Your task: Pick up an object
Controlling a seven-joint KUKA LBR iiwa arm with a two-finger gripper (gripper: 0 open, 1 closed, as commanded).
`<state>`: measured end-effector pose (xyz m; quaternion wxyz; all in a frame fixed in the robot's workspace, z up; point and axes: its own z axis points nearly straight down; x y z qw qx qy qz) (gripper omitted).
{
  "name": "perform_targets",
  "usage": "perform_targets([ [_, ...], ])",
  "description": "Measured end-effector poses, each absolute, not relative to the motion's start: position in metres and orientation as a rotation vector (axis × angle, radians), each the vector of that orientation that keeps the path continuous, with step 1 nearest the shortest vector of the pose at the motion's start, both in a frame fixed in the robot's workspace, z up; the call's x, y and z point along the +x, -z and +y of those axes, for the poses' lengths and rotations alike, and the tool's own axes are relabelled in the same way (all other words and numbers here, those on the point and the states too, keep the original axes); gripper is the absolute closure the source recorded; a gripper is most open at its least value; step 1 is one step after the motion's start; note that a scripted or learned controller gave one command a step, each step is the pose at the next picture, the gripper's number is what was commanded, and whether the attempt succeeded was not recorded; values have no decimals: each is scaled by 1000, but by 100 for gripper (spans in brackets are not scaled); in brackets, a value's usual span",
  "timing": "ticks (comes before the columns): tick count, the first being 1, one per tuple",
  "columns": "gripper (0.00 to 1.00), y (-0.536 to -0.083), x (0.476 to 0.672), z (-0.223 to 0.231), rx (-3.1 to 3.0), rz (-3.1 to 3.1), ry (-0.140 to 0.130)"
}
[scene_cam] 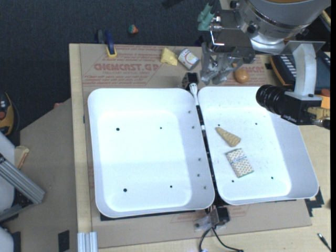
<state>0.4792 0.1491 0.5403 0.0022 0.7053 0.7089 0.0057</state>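
Bench edge: a blue clamp [110,43] sits on the cardboard board [131,67] at top left; a small orange-and-green object [133,29] lies on the dark floor beyond it
Left bin [100,140]: a shallow white tray on the board's left half; four small dark dots mark its floor
Back strip: a yellow wedge [169,56] and a small white printed packet [188,58] lie side by side on the cardboard, behind the seam between the bins
Gripper [216,73]: hangs above the back rim of the right bin, near the seam; grey fingers [209,71] point down over the cardboard; whether they are spread or closed cannot be told from this slant; nothing is seen between them
Right bin [294,167]: the white tray touching the left one along the seam; a tan cone-shaped piece [228,136] lies near its middle; a checked wrapped square [240,162] lies just beside it, toward the front; both are well apart from the fingers
Right side: a brown round object [241,75] rests on the cardboard behind the right bin; a black cylindrical device [281,102] juts over that bin's far right corner
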Motion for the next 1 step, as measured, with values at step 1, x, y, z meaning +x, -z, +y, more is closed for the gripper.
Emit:
perform_targets([
  [1,100,-472,480,229,2215,2235,13],
])
